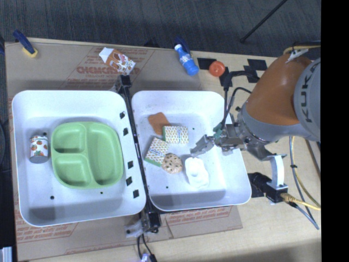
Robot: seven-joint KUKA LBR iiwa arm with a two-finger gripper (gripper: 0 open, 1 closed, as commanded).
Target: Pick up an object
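Green divided tray (pixel 87 154) sits in the left white bin (pixel 32 105), a small can (pixel 38 148) beside it. The right bin (pixel 180 100) holds an orange piece (pixel 158 121), patterned packets (pixel 175 135), a cookie (pixel 173 162) and a white lump (pixel 196 171). The gripper (pixel 200 146) hovers just above them, fingers spread, holding nothing.

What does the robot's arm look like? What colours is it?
The arm is big and rounded, grey with a wide orange band near the wrist and dark letters on its grey shell. Its gripper is small, made of grey metal, with a bit of green beside it. Thin black cables loop above the wrist, and a yellow cable trails below.
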